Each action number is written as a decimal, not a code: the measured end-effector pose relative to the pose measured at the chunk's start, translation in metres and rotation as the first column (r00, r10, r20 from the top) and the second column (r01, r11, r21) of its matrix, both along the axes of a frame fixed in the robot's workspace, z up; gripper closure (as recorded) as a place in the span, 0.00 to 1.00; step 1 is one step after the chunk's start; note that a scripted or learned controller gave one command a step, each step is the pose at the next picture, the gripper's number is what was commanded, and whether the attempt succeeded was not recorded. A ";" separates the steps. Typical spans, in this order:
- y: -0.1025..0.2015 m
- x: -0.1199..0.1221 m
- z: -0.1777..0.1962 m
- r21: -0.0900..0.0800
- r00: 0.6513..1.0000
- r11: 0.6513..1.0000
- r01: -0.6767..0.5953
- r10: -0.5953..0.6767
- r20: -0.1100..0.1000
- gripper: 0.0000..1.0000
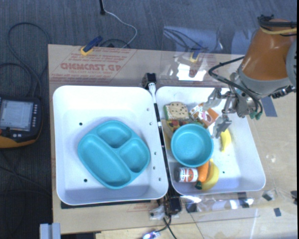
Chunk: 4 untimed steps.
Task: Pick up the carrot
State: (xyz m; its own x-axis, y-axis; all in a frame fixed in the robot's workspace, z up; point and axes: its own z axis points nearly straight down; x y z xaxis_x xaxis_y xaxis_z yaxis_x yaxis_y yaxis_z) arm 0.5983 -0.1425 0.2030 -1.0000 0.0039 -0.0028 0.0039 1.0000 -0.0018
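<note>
The carrot (203,172) is a short orange piece at the front of the right bin (249,163). It lies between a small can (188,175) and a yellow banana (212,177), just below the blue bowl (191,144). My gripper (218,112) hangs over the back right of that bin, well behind the carrot. It is open, with one finger (213,97) towards the back and the other (221,127) near the bowl's rim. An orange-and-white packet (205,114) lies just left of the gap between them, not gripped.
A sandwich-like toy (176,111) sits at the back left of the right bin and a second small banana (225,140) right of the bowl. The left bin (65,113) holds a blue divided plate (114,153). A pendant (12,121) lies off the bench to the left.
</note>
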 end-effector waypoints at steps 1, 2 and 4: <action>0.021 -0.066 -0.055 0.002 0.996 0.996 -0.093 0.093 -0.007 0.00; 0.025 -0.089 -0.100 -0.001 0.942 0.943 -0.334 0.334 0.008 0.00; -0.063 -0.092 -0.094 -0.024 0.795 0.796 -0.605 0.606 0.028 1.00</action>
State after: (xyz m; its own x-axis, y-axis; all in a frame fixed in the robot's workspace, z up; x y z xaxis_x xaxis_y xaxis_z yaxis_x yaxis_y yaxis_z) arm 0.5063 -0.2054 0.1090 -0.7974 -0.6027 -0.0306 -0.6021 0.7980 -0.0252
